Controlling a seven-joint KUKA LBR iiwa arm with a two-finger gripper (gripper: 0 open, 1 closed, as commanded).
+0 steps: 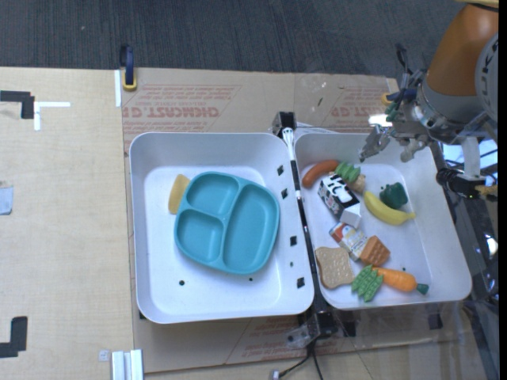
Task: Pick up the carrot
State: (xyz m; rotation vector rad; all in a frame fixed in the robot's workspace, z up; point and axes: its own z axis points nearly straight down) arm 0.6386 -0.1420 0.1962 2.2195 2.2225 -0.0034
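The carrot (398, 280) is orange with a green tip and lies near the front edge of the right bin (444, 236), just right of a green leafy toy (366, 284). My gripper (390, 148) hangs at the back of the right bin, well behind the carrot, with its two fingers spread open and nothing between them. The arm with its orange band comes in from the upper right.
The right bin also holds a sausage (319, 171), a milk carton (340, 195), a banana (386, 210), a green pepper (394, 194), a bread slice (335, 267) and small snack pieces (360, 244). The left bin (150, 236) holds a blue divided plate (227, 222) and a yellow piece (177, 193).
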